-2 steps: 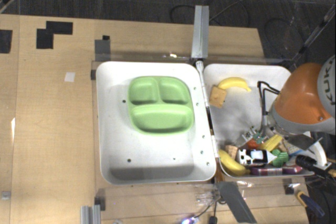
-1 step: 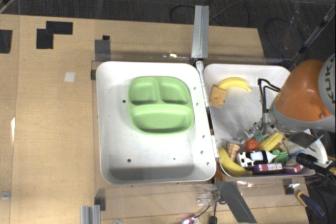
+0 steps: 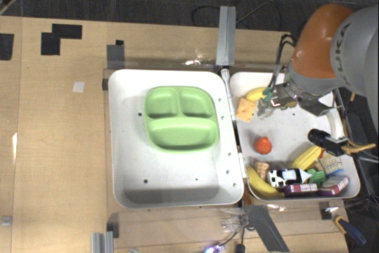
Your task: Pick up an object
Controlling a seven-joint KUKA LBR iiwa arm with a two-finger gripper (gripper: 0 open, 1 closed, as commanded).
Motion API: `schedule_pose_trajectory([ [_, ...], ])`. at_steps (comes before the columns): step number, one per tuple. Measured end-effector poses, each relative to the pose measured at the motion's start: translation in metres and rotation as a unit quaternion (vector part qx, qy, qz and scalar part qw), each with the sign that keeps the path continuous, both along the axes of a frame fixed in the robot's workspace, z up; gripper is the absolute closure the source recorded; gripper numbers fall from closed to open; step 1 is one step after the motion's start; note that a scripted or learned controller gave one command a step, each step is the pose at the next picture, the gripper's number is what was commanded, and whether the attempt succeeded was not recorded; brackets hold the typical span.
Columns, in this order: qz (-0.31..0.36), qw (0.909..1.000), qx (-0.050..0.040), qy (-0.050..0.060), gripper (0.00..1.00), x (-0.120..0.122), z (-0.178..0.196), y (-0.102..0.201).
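My gripper [image 3: 269,102] hangs low over the back left part of the right bin [image 3: 296,127]. Just to its left lie a yellow fruit [image 3: 254,93] and an orange-yellow cheese wedge [image 3: 245,109], both close to the gripper's tip. Whether it touches either one is unclear. A small red tomato [image 3: 263,144] sits in the bin's middle, apart from the gripper.
Along the right bin's front edge lie a banana [image 3: 260,181], a black-and-white cow toy [image 3: 287,175], a corn cob [image 3: 307,157] and a dark red packet [image 3: 311,189]. The left bin [image 3: 127,175] holds a green divided plate [image 3: 180,117].
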State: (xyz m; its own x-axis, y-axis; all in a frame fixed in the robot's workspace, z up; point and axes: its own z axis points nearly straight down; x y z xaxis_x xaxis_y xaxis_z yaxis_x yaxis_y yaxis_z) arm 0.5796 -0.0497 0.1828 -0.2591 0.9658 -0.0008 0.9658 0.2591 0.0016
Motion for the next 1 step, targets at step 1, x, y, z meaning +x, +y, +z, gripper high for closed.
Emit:
schedule_pose_trajectory([
  [1, 0.000, 1.0000, -0.0001, 0.000, 0.00, -0.0001, -0.0001, 0.0000],
])
